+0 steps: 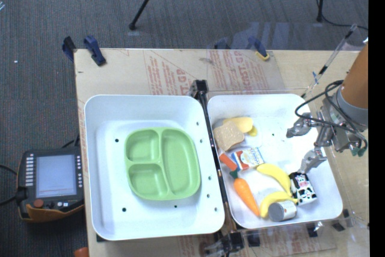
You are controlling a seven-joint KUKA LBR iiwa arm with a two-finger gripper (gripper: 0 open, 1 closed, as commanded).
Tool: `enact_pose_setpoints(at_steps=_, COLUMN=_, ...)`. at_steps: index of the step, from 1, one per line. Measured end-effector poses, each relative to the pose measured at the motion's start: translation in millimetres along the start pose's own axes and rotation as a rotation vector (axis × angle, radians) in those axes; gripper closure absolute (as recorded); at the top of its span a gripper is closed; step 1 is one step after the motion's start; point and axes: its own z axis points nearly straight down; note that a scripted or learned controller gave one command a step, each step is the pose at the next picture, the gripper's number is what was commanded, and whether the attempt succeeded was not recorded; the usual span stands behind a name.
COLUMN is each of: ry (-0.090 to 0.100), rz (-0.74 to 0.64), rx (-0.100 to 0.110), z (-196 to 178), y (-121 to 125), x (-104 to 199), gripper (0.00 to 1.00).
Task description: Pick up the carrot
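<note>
Two shallow white bins sit side by side on your bench, the left bin point(96, 129) holding a green divided plate point(162, 164) with three compartments, the right bin point(283, 102) holding the clutter. Your carrot point(246, 195) lies near the front-left of the right bin, slanting from upper left to lower right, its narrow tip pointing toward the front edge beside a small silver can point(281, 210). Just above it you have a red-and-white carton point(243, 159), and to its right a banana point(275, 176) that curves down toward the can. A slice of bread point(228, 135) and a pale yellow piece point(240, 124) rest farther back along the bin's left wall, and a small black-and-white cow-patterned box point(302, 187) stands at the right, touching the banana's end. Your gripper point(305, 143) hangs over the right side of that bin, well apart from the carrot, with its two fingers spread wide and nothing between them; one finger point(299, 128) reaches toward the bin's middle and the other points down toward the cow-patterned box. A teach pendant point(53, 180) lies off the bench to the left.
</note>
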Motion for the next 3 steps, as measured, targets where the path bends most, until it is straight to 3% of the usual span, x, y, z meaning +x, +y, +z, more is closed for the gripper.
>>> enact_pose_setpoints(at_steps=1, ry=0.008, rz=0.033, rx=-0.004, z=59.6, y=68.4, x=33.0, gripper=0.0)
enact_pose_setpoints(at_steps=2, ry=0.006, rz=0.294, rx=0.0, z=123.3, y=89.4, x=66.1, gripper=0.0)
enact_pose_setpoints(at_steps=3, ry=0.005, rz=0.289, rx=0.0, z=113.5, y=90.7, x=64.7, gripper=1.0)
